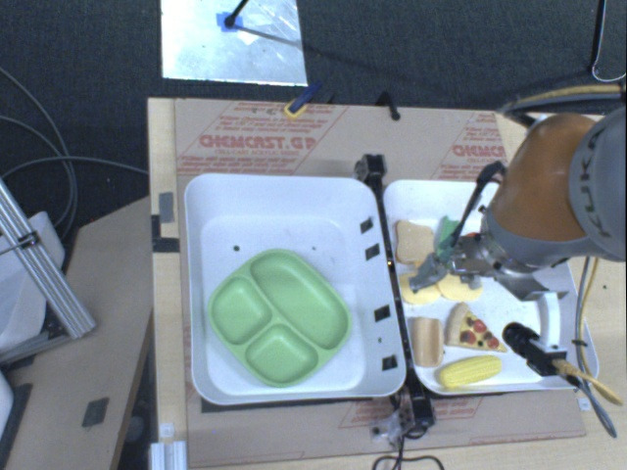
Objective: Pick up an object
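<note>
1. My claw (428, 280) hangs low over the right bin (411, 196), just above a pale yellow, rounded piece (443, 291); I cannot tell from here how it is set.
2. Around it lie smooth toy foods: a tan bread slice (413, 241), a triangular pizza slice (475, 332) with red dots, a bumpy yellow corn cob (468, 370), and a small brown loaf-like block (425, 340).
3. The left bin (211, 213) holds a glossy green divided plate (279, 314) with three hollows.
4. Both bins sit on printed cardboard (257, 137) over my desk (103, 262).
</note>
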